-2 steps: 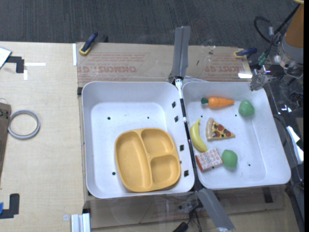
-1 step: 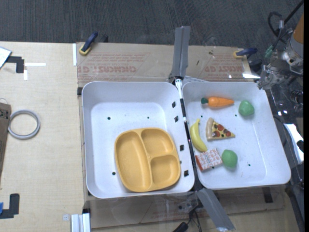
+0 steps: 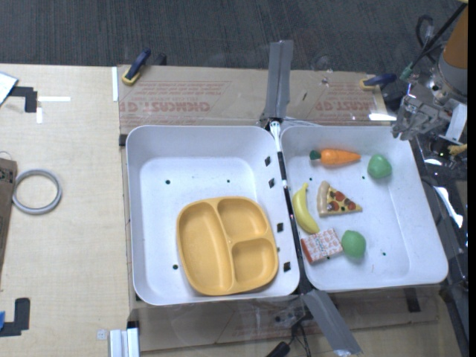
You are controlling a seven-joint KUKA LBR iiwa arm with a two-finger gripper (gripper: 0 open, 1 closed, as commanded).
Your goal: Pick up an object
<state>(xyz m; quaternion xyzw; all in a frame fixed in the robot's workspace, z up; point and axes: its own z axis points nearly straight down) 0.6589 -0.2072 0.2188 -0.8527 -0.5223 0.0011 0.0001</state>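
At upper right, beyond the right bin's [image 3: 435, 233] far corner, the hand [image 3: 413, 122], its grip state unreadable, hangs just right of the nearest item, apparently a green ball [image 3: 379, 166].

The arm [image 3: 455, 58] is grey where its body shows, with an orange band just above the wrist (the colour is dull, closer to amber). Thin dark cables, one of them greenish, loop along its side toward a cluttered metal wrist block. The tool [image 3: 410, 121] below is pale grey metal, its fine details too small to make out.
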